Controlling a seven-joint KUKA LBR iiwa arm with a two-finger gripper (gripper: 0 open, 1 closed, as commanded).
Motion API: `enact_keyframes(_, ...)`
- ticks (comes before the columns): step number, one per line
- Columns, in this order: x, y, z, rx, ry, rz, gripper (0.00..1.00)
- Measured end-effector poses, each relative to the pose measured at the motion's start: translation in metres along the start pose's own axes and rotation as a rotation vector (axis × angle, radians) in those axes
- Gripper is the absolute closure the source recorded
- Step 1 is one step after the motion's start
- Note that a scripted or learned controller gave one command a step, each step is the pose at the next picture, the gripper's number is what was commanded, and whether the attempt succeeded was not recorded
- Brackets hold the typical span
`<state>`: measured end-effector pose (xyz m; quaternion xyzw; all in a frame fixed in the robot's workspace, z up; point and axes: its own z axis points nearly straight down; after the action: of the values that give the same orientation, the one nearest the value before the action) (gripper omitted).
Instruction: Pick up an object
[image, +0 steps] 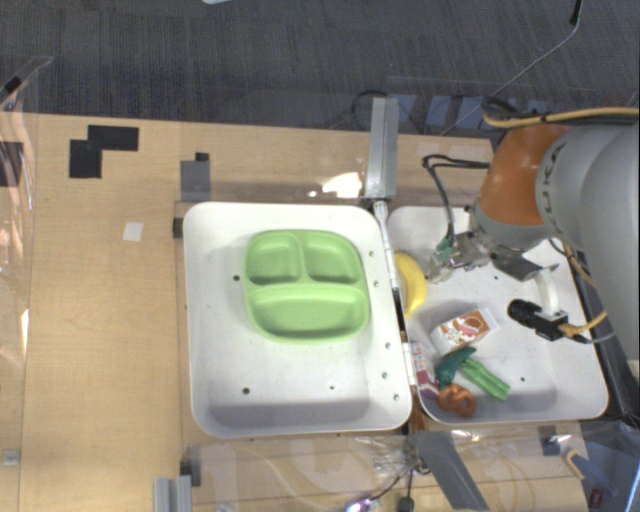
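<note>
Yellow banana-shaped plastic toy (410, 281) lies at the left wall of the right white bin (560, 398), with the robot's two-finger gripper (446, 256) poised just beside it — whether its fingers are spread or pressed together cannot be told from this angle. Nearer the front of the same bin sit a small red-and-white printed packet (464, 327), a green plastic toy vegetable (476, 372) and a round brown-orange toy (458, 399). A lime-green three-compartment plastic tray (305, 284) rests in the left white bin (215, 390) on the pale wooden worktop (90, 330) — well apart from the grey arm (590, 190).
</note>
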<state>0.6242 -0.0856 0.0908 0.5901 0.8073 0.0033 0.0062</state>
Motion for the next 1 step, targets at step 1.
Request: enact_keyframes(1, -0.0019, 0.0000, -0.0007, -0.002, -0.004, 0.001, 0.00)
